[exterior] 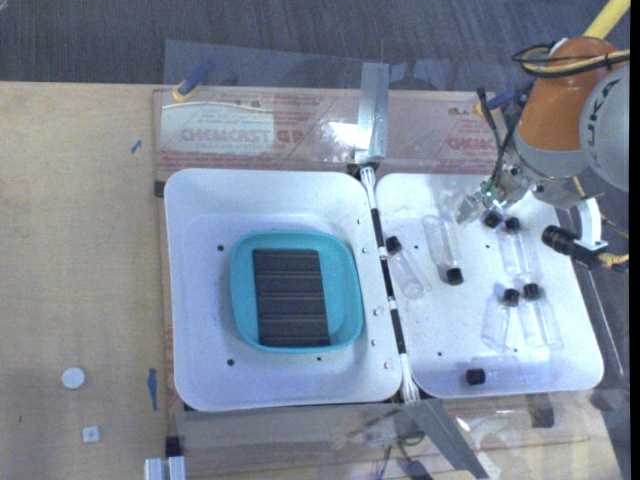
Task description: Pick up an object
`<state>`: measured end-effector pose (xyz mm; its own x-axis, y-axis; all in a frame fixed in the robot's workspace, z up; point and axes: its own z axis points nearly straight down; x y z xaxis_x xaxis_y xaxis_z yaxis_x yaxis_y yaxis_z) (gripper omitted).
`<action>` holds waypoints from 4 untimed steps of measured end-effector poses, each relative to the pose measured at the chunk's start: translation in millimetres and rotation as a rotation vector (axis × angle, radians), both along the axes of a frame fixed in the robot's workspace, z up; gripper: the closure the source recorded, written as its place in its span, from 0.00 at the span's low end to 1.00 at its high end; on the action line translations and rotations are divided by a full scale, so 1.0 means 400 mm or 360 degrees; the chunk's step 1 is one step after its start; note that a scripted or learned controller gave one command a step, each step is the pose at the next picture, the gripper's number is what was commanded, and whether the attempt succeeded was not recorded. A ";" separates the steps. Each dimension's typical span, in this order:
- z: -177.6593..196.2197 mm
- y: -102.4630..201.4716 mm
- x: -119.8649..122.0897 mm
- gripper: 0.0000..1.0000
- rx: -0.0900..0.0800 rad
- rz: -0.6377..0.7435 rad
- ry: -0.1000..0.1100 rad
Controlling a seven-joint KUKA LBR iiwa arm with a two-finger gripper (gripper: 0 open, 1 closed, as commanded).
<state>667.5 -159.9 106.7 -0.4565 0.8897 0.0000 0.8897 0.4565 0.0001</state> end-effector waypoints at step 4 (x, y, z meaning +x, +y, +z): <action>0.015 0.151 -0.131 0.00 0.0000 -0.0424 0.0004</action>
